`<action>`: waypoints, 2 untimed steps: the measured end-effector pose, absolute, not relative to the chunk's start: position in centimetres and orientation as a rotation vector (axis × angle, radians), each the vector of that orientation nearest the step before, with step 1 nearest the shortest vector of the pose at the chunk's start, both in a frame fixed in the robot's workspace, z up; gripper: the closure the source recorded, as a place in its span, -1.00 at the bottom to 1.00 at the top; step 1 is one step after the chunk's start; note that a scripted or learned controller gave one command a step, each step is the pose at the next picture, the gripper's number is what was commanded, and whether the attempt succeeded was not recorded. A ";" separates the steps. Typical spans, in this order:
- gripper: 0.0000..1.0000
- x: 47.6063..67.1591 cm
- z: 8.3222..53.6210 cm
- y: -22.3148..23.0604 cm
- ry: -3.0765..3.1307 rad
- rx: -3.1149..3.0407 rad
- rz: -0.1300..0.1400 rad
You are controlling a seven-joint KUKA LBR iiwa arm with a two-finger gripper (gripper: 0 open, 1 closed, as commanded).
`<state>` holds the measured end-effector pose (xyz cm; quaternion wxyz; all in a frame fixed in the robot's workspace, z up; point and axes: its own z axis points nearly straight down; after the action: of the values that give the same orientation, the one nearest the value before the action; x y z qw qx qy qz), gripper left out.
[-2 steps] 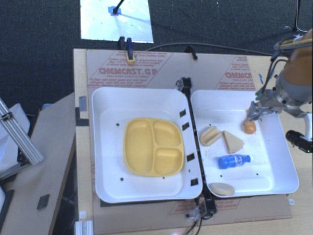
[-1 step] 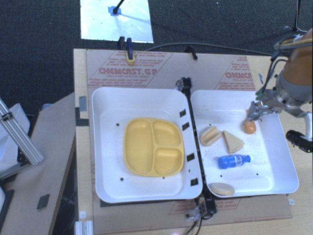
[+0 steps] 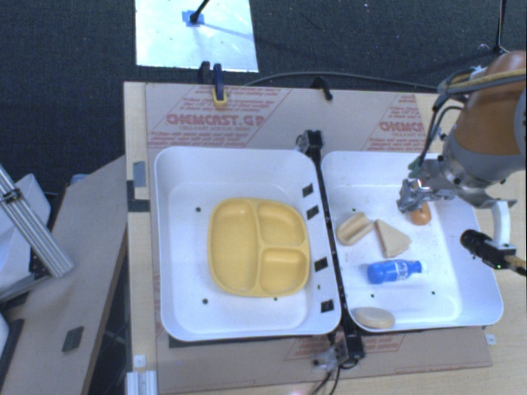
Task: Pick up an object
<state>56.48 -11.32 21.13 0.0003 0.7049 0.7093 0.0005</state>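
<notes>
In the right bin [image 3: 461, 307] lie a tan bread-like piece [image 3: 354, 228], a tan wedge [image 3: 392, 239], a blue bottle [image 3: 394, 271] on its side, a pale oval piece [image 3: 375, 318] at the front rim, and a small orange object [image 3: 421, 215]. My gripper [image 3: 414, 197] hangs low at the bin's back right, directly over the orange object and touching or nearly touching it. The grey arm with its orange band [image 3: 494, 89] comes in from the right above it.
The left bin [image 3: 181, 220] holds a yellow divided plate [image 3: 258, 247]. Black clips run along the divider [image 3: 317, 220] between the bins. A black fitting [image 3: 486, 248] juts over the right bin's right rim. A clamp [image 3: 217, 85] stands behind the bins.
</notes>
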 end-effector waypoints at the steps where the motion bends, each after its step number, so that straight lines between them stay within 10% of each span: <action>1: 1.00 56.0 21.7 -7.0 2.230 2.213 0.002; 2: 1.00 55.7 21.7 -2.4 2.230 2.213 0.002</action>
<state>55.73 -2.39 21.67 -0.0001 0.7044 0.7098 0.0005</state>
